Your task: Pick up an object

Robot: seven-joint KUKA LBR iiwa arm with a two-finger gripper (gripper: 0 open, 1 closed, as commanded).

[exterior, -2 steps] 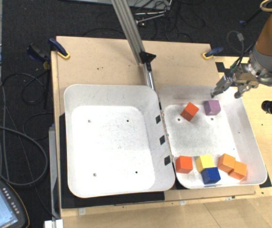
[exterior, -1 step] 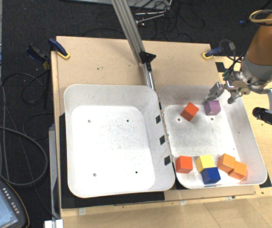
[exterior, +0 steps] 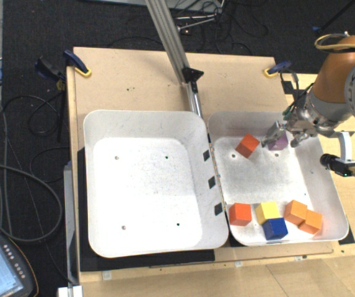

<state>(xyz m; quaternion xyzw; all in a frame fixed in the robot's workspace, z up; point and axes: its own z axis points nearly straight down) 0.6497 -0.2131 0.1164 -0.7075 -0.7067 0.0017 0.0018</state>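
Gripper [exterior: 275,140] low at right bin's [exterior: 326,184] far edge, fingers apparently closed around purple object [exterior: 279,142], likely the chosen pick | orange cube [exterior: 248,146] just beside, untouched | five blocks [exterior: 275,218] along near edge, clear of arm.

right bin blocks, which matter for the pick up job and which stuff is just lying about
For the job: gripper, purple block at its tip, orange block, front-row blocks.

Just lying about: left bin, blue clamps, cables.

blocks [exterior: 275,218] in right bin [exterior: 326,184], left bin [exterior: 103,184] beside
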